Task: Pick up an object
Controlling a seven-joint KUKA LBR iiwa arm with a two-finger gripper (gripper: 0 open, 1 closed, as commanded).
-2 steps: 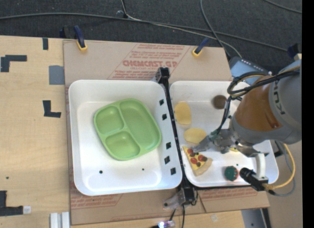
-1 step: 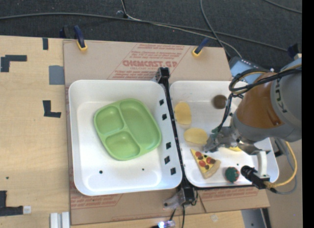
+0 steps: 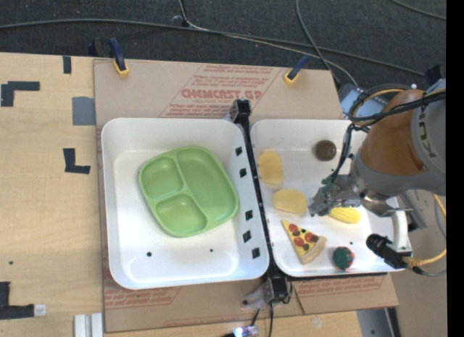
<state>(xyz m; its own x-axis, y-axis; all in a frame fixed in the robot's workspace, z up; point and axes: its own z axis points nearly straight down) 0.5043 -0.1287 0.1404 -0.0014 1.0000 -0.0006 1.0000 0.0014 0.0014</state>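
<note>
In the right bin (image 3: 290, 134) lie several toy foods: a pale yellow piece (image 3: 270, 167), a yellow flat piece (image 3: 290, 201), a pizza slice (image 3: 302, 241), a brown round piece (image 3: 324, 150), a green and red ball (image 3: 343, 257) and a yellow corn cob (image 3: 346, 215). My gripper (image 3: 322, 204) hangs low over the bin floor, between the yellow flat piece and the corn cob, close to the cob's left end. Nothing shows between its fingers.
The left bin (image 3: 119, 183) holds a green divided plate (image 3: 188, 190). A black divider (image 3: 250, 183) runs between the two bins. The arm's grey and orange body (image 3: 395, 147) covers the right bin's right side. Cables cross the dark floor behind the bench.
</note>
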